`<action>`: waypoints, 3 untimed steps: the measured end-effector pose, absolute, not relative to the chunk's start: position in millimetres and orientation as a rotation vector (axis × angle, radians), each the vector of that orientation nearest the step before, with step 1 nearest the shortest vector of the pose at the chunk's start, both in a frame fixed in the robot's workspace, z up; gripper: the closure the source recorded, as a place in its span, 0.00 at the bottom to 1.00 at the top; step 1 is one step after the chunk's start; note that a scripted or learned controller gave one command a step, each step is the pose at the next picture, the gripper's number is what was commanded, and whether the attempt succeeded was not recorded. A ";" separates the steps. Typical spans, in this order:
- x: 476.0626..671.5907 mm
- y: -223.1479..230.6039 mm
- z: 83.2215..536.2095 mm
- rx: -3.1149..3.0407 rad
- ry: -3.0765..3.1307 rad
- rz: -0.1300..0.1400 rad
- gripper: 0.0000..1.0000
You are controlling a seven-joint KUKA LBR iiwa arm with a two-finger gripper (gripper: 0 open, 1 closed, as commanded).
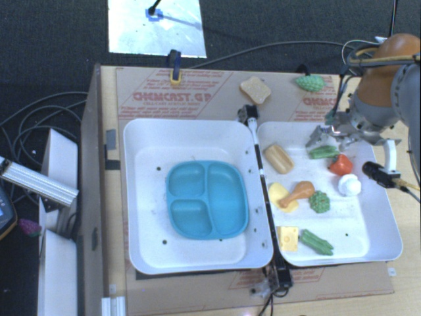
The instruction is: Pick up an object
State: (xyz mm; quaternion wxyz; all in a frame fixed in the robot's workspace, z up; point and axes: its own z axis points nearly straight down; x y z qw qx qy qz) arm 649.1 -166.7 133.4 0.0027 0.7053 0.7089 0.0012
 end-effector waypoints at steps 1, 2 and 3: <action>668.6 -182.1 84.1 2.215 2.226 0.000 0.00; 670.3 -182.1 96.4 2.207 2.226 0.002 1.00; 570.5 -149.1 142.7 2.219 2.222 0.002 1.00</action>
